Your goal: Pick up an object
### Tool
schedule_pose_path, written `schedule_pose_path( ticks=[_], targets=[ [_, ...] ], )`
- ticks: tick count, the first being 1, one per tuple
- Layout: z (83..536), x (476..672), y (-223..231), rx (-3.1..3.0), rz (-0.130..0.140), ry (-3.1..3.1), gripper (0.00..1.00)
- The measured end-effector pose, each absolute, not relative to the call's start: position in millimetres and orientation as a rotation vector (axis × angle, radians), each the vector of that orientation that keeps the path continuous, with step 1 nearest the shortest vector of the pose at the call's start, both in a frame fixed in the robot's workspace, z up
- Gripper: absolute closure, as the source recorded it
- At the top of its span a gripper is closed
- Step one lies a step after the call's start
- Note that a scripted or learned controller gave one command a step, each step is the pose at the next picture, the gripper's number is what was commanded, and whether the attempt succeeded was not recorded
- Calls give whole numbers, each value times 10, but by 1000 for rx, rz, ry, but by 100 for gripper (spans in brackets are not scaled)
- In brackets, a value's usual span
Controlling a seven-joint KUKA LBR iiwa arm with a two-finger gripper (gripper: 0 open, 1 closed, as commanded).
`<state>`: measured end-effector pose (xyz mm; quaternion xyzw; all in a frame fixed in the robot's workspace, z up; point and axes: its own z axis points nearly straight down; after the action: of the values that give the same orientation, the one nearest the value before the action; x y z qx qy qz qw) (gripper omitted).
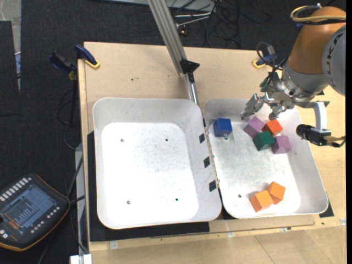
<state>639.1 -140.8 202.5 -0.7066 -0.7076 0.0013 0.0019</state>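
Observation:
The right white bin [308, 180] holds several small blocks. A blue block [222, 127] sits near its far left corner. A cluster lies at the far right: a purple block [254, 126], an orange block [273, 127], a green block [263, 141] and another purple block [282, 144]. Two orange blocks [268, 196] rest near the front. My gripper [263, 108] hangs just above the far edge of the cluster, its fingers spread open over the purple and orange blocks, with nothing between them.
The left white bin [104, 147] lies beside the right one. A slanted metal post [168, 29] rises behind the bins. Clamps [85, 55] sit at the bench's far corners. A teach pendant [27, 208] lies off the bench at the front left.

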Motion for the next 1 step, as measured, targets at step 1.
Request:
schedule_pose_path(
  ticks=[1],
  targets=[
    [2054,6401,-1407,-2218,1,-2225,0]
  ],
)
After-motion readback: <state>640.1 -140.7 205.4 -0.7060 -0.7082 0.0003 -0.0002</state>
